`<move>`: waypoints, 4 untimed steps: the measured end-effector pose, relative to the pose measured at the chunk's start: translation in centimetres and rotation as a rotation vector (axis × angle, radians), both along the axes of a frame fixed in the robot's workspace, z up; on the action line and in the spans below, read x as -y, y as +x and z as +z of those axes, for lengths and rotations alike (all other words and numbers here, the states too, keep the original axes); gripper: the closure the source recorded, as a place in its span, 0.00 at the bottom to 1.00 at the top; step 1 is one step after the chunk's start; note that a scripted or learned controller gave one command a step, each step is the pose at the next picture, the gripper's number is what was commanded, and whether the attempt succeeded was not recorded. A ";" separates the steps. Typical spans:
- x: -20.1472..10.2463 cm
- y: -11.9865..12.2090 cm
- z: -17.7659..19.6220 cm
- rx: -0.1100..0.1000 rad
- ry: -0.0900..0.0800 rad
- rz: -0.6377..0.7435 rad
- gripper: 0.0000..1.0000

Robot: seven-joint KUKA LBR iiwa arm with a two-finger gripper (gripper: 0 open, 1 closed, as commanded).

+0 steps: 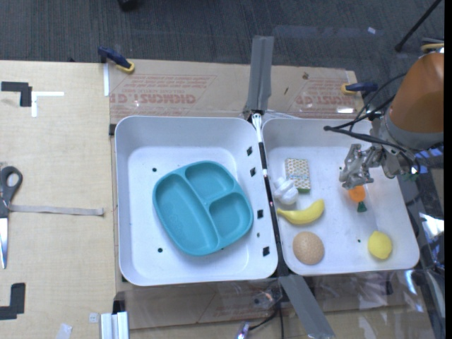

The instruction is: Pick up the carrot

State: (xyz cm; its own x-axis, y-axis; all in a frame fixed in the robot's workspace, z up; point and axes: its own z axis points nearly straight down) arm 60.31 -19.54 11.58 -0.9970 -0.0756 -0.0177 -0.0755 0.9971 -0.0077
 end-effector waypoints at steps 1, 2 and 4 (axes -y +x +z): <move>2.7 -6.9 -2.3 -0.014 0.005 -0.017 1.00; -6.5 -9.7 11.2 -0.011 0.009 -0.297 1.00; -8.2 -0.9 15.7 -0.011 0.009 -0.339 1.00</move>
